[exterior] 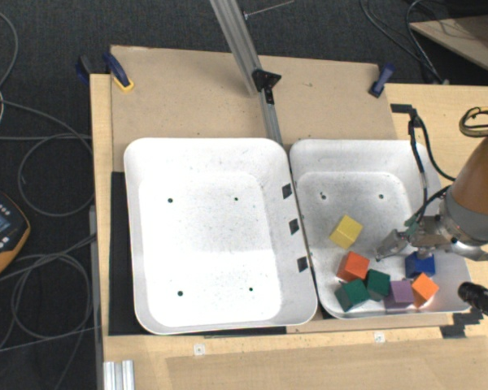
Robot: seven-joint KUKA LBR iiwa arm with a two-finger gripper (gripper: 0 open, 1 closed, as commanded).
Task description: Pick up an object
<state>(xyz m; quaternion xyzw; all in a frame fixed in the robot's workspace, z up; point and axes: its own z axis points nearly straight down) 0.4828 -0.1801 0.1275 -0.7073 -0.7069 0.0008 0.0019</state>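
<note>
Several coloured blocks lie in the front part of the right bin [350, 177]: a yellow block [346, 231], a red-orange block [355, 265], a green block [378, 283], a dark green block [352, 296], a purple block [400, 292], an orange block [424, 287] and a blue block [420, 265]. My gripper [395, 240] reaches in from the right and hangs open just above the blocks. It sits between the yellow block and the blue one, with nothing between its fingers. The wrist partly covers the blue block.
The left bin [211, 226] lies beside the right one, with a shared rim between them. A slanted metal pole [244, 47] rises from the back of the bench. Clamps and cables lie around the bench edges.
</note>
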